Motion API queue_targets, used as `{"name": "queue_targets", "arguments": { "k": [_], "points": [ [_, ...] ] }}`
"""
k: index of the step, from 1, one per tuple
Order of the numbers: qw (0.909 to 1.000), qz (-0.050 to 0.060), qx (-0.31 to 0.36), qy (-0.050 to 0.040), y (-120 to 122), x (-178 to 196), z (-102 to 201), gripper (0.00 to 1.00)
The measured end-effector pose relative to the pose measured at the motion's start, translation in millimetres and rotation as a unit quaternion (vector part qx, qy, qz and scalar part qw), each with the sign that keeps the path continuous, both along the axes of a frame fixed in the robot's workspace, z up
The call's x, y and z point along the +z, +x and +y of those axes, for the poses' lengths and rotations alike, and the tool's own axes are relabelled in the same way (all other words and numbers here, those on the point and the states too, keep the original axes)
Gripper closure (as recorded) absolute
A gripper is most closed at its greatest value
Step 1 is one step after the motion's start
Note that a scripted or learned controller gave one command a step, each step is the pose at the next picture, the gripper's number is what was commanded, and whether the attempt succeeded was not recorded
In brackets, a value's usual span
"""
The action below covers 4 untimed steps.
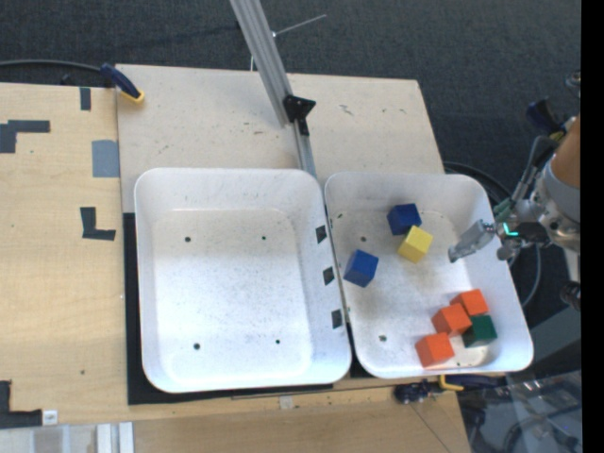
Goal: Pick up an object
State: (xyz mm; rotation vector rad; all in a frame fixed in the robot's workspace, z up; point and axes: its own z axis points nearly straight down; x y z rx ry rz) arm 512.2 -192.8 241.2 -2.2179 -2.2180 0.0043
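Hovering over right bin [472,189] near its right rim, end effector [469,242] grips nothing; finger spread cannot be told. Nearest target, yellow block [415,243], lies just left of it, blue block [403,218] beside; orange blocks [453,319] cluster nearer bin's front corner.

A pale wooden desk [57,281] carries two shallow white bins side by side on a black mat [129,347] near its front edge. The left bin [151,196] sits toward the desk's middle; the right bin [344,192] lies at its right edge, the two rims touching. A beige board [208,121] covers the desk's rear right part. Grey tape patches [106,157] mark the left side, and a blue-and-yellow clamp [123,81] grips the board's rear left corner.
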Motion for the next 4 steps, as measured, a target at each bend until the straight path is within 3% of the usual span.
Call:
{"name": "queue_targets", "arguments": {
  "k": [1, 3, 4],
  "points": [
    [1.0, -0.002, 0.001, -0.0006, 0.9, 2.2, 0.0, 0.0],
    [1.0, 0.002, 0.0, 0.0003, -5.2, -106.9, 3.4, 0.0],
    [1.0, -0.002, 0.001, -0.0014, -5.2, -151.0, 4.0, 0.0]
  ]
}}
